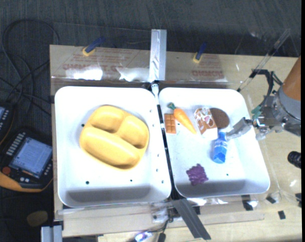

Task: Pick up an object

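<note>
The pincer [241, 127] sits over the right rim of the right bin [253, 165], reaching in from the arm's side, and from this angle I can't tell how it is set. Nothing shows in its grip.

Just below and to its left lies a small blue bottle [219, 149], white cap end pointing up toward the pincer, very close to it. Left of the pincer, a dark brown round piece [220, 117] rests against a red-and-white packet [204, 120]; the two touch. Farther left, an orange carrot [183, 120] lies slanted, its green top toward the far wall, and beside it an orange block [170, 123] sits tight against the bin's left wall. Down toward the near edge, well apart from the rest, there's a purple bunch of grapes [196, 174].

Across the divide, the left bin [66, 185] holds one big yellow lumpy thing [114, 135], like a loaf of bread, taking up its middle.

Both bins sit side by side on the worktop [283, 205]. Beyond the left bin, off the worktop, a handheld control unit [25, 160] with a screen lies among black cables [21, 79].
</note>
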Controlling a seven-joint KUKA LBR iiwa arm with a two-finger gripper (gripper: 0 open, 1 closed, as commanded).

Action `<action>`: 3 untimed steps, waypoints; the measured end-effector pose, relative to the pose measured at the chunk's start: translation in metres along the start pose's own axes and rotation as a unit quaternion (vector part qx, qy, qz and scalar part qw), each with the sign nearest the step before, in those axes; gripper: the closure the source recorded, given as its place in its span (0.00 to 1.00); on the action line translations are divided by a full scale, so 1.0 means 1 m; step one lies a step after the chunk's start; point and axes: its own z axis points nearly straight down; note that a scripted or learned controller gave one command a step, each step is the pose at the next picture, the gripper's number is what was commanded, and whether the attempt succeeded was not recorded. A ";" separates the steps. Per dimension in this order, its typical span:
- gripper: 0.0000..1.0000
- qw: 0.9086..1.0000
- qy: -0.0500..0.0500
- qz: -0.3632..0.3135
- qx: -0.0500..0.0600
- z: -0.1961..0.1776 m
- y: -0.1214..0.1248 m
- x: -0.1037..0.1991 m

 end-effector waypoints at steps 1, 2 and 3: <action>0.00 0.994 0.000 0.105 0.001 0.131 0.045 -0.028; 0.00 0.998 -0.003 -0.057 -0.007 0.176 0.034 -0.013; 0.00 0.998 -0.003 -0.057 -0.008 0.176 0.034 -0.013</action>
